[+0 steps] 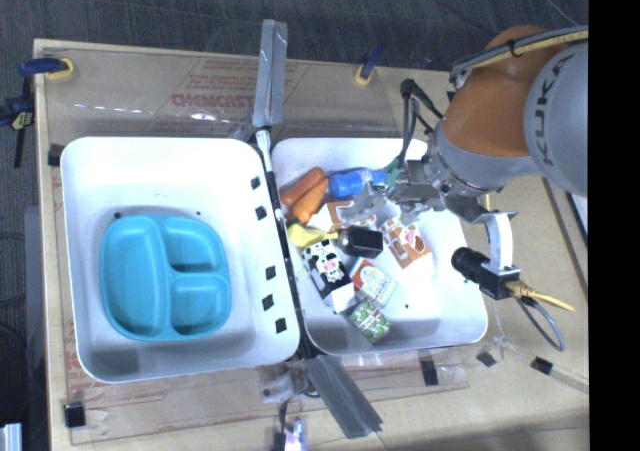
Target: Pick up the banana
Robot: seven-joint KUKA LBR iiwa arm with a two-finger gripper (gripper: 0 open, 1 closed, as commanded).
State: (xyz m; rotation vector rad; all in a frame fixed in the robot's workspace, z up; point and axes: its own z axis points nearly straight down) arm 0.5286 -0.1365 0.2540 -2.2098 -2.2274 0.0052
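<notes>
A: Camera view has the gripper [372,207] low over the right bin [450,314], down in the thick of the toy pile. Whether it's open or closed, I can't tell, the wrist hides too much.

B: And the banana [307,236]?

A: Just off the tool's far side from the arm, toward the divider [272,239] between the bins. A small yellow patch shows, tucked under the carrot [305,194] and touching the cow carton [325,264]. Most of it looks buried.

B: So nothing in hand yet?

A: Nothing I can see between the tips. My read: it's in the approach, and it sits over the dark block [362,240] and the clutter, not over the banana.

B: What makes this step go well, then?

A: Shift away from the arm's side, toward the divider, until the tool is centred on that yellow. Come down with the jaws across the banana's narrow width, not along it. The carrot is the worry, just beyond and overlapping; a sloppy descent grabs orange instead of yellow.

B: And the blue bottle [350,183]?

A: Right beside the tool, likely to get nudged. Keep the drop straight and slow, and lift only once the yellow is truly pinched
</notes>
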